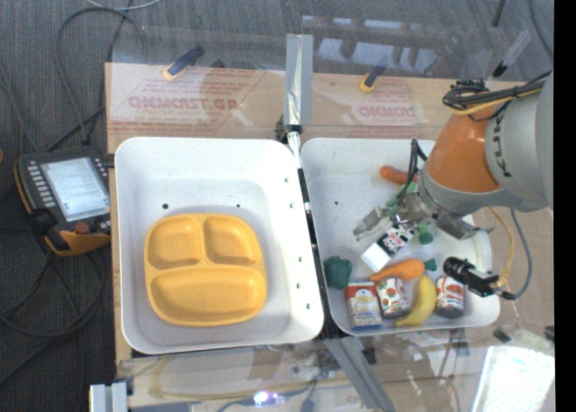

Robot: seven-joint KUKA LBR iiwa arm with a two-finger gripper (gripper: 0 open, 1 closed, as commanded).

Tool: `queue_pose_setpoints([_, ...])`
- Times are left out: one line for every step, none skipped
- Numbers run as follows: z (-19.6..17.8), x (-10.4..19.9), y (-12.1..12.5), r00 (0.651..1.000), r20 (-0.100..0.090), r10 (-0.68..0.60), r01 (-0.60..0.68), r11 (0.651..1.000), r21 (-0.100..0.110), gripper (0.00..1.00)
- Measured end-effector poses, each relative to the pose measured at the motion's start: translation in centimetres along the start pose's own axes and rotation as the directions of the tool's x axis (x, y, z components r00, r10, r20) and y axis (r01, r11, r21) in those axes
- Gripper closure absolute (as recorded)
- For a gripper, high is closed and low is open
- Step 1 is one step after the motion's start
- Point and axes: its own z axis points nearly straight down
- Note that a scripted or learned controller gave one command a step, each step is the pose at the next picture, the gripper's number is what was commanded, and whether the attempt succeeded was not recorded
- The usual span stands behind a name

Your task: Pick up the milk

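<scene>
The milk (387, 246) is a small white carton with dark and red print, lying tilted in the middle of the right bin (342, 167). My gripper (396, 221) hangs just above it and slightly behind, below the orange wrist band (461, 160). The arm's body hides part of the gripper. I cannot tell whether the gripper touches the carton.
Along the right bin's front lie a green piece (337, 271), a small box (363, 304), a can (390, 296), a banana (417, 302), another can (450, 296) and a carrot (398, 270). An orange piece (393, 172) lies further back. The left bin holds a yellow divided plate (205, 268).
</scene>
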Motion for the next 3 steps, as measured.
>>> queue_pose_setpoints([-0.17, 1.55, -3.95, 0.999, 0.003, 0.036, -0.036, 0.999, -0.005, 0.0])
queue_pose_setpoints([-0.93, 1.46, -3.83, 0.999, 0.005, 0.038, -0.038, 0.999, -0.007, 1.0])
queue_pose_setpoints([-0.82, 1.48, -3.95, 0.999, 0.003, 0.039, -0.039, 0.999, -0.003, 0.0])
